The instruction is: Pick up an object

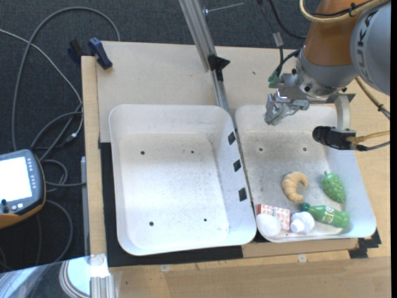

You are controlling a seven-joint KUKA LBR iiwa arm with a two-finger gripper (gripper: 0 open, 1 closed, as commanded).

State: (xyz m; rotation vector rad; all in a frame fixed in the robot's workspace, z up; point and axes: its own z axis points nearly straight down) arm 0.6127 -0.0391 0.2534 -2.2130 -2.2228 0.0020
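A pale wooden bench [155, 73] stands on dark carpet [37, 5]; black cables [37, 73] loop at the left, near a handheld screen [18, 185].

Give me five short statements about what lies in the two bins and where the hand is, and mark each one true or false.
1. The croissant lies in the right bin. True.
2. The green bottle stands upright in the left bin. False: it lies on its side in the right bin, near the front edge.
3. The hand hangs over the far end of the right bin, apart from the objects. True.
4. The green grapes sit to the left of the croissant in the picture. False: they are to its right.
5. The red and white packet lies near the front left corner of the right bin. True.
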